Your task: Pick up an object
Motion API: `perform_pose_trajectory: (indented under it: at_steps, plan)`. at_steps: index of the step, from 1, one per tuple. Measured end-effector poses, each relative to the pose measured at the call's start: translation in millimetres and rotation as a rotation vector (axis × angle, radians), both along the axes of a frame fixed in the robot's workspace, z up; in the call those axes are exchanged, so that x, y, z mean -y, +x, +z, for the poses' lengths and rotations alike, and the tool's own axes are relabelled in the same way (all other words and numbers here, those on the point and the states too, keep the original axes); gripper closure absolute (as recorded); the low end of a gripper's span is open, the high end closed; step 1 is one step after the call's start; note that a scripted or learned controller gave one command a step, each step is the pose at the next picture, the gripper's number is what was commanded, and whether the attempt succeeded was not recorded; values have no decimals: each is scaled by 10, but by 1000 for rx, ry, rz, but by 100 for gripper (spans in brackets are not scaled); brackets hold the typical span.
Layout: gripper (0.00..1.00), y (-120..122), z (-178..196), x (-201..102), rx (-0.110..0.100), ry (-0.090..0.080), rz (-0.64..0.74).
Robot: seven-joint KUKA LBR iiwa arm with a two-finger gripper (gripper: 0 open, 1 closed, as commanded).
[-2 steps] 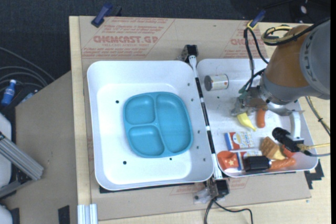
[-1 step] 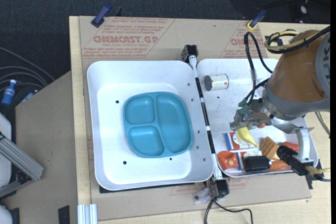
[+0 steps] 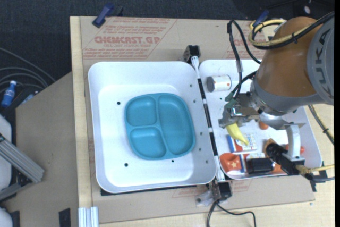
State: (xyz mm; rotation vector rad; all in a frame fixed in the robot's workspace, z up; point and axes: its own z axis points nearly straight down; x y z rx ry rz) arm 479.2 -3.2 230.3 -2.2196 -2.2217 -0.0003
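Note:
A blue divided plate (image 3: pixel 159 125) lies flat in the left white bin (image 3: pixel 106 82). The right bin (image 3: pixel 223 67) holds several small things: a white cylinder with a dark end (image 3: pixel 218 83) near the back, a yellow banana-shaped piece (image 3: pixel 238 135), a red item (image 3: pixel 232 162) and a black item (image 3: pixel 259 165) near the front. The grey and orange arm (image 3: pixel 289 64) hangs over the right bin and hides much of it. My gripper (image 3: pixel 235 112) is low over the bin, just above the yellow piece. The fingers are partly hidden by the wrist.
A black divider bar (image 3: pixel 204 106) runs between the two bins. A cardboard sheet (image 3: pixel 133 37) lies under both bins, with a blue clip (image 3: pixel 103 15) at its back left corner. Cables (image 3: pixel 239 45) trail behind the right bin.

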Motion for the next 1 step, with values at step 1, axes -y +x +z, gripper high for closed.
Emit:
perform_pose_trajectory:
  at_steps: [1]
  plan:
    - [100, -2, 229, -685, 0, 0, 0]
